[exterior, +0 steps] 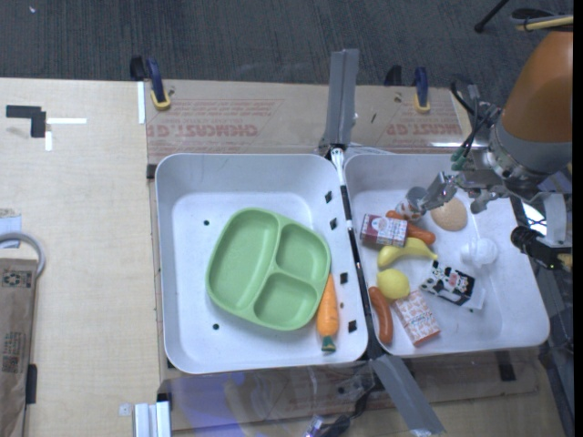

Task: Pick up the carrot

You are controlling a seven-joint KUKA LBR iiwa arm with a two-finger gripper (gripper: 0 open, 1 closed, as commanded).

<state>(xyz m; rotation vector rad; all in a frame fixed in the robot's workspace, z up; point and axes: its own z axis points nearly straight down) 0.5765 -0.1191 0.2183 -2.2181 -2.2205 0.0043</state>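
The carrot (328, 311) is orange with a green stub end. It lies lengthwise in the left bin (182, 271), against that bin's right wall and just right of the green divided plate (268, 269). My gripper (430, 195) hangs over the upper part of the right bin (519, 326), beside a beige round roll (449, 215). It is far up and to the right of the carrot, with the bin divider between them. Nothing shows in its grasp.
The right bin holds several items: a brown box (383, 230), a banana (407, 250), a lemon (393, 283), a sausage (381, 315), a red carton (417, 318), a black-and-white carton (451, 285) and a white lump (479, 251). Clamps (160, 94) sit behind the bins.
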